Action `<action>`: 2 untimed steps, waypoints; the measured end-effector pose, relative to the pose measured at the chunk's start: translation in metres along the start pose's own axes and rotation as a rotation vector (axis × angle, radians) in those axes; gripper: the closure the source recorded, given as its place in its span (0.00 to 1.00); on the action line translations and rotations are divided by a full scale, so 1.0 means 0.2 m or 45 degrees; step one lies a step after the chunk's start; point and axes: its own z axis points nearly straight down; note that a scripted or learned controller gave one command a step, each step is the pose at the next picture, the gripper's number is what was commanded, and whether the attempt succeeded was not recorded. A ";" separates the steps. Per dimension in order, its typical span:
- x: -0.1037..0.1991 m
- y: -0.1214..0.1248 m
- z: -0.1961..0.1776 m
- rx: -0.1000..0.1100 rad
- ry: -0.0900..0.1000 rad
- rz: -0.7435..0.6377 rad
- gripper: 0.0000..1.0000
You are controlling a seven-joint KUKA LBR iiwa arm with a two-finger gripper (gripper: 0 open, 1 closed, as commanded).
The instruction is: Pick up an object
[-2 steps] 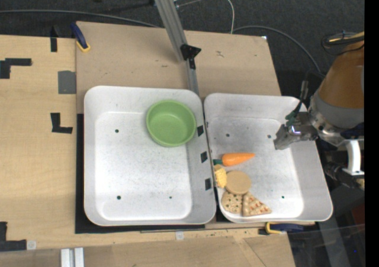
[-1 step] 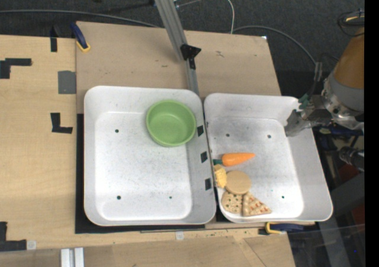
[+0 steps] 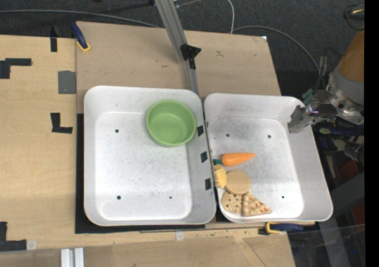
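Currently: 1 gripper (image 3: 298, 119) hangs over the right bin's (image 3: 278, 106) upper right rim, arm (image 3: 355, 61) reaching in from the right; finger state cannot be told. Right bin: carrot (image 3: 238, 158), round cracker (image 3: 238, 182), pizza slice (image 3: 255, 205), clustered lower left. Left bin (image 3: 98, 153): green bowl (image 3: 170, 122).

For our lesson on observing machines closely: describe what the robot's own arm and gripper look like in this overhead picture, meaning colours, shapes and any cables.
At the right edge, the arm shows a rounded orange band above a grey wrist section. Below it is a cluster of dark and metallic parts with thin wiring. The gripper is a small dark grey piece projecting left, over the right bin's rim.
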 end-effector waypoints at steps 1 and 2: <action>0.27 0.13 0.06 0.002 0.001 -0.007 1.00; 0.54 0.21 0.05 0.002 0.002 -0.008 1.00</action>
